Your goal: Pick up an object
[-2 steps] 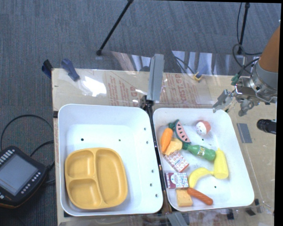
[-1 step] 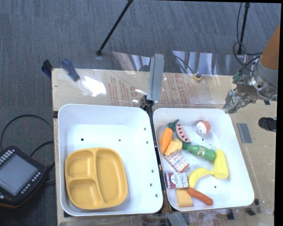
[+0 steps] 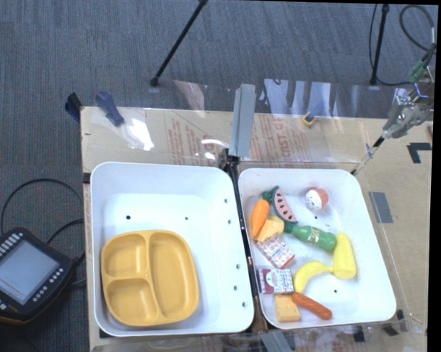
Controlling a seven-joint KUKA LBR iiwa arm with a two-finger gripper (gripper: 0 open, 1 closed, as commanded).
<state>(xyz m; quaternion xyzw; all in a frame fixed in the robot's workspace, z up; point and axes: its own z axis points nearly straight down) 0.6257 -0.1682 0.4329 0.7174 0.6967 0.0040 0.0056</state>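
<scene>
Holding two white bins side by side, surface (image 3: 171, 134) carries: left bin (image 3: 119, 182) w/ yellow divided plate (image 3: 150, 277) at its near left; right bin (image 3: 365, 285) w/ toy food, i.e. carrot (image 3: 258, 216), watermelon slice (image 3: 283, 205), red-white ball (image 3: 316, 199), green bottle (image 3: 314, 237), corn cob (image 3: 344, 257), banana (image 3: 308, 273), sausage (image 3: 311, 305), cheese wedge (image 3: 271, 229), two small cartons (image 3: 276, 280). Pincer (image 3: 409, 117) at far right, above surface beyond right bin, well apart from all items; spread or pressed together: can't tell.

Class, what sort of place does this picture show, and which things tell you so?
Probably a robotics lab: two shallow white bins on a bench, small plastic toy foods for picking practice, and a grey handheld control pendant on the carpet.
</scene>
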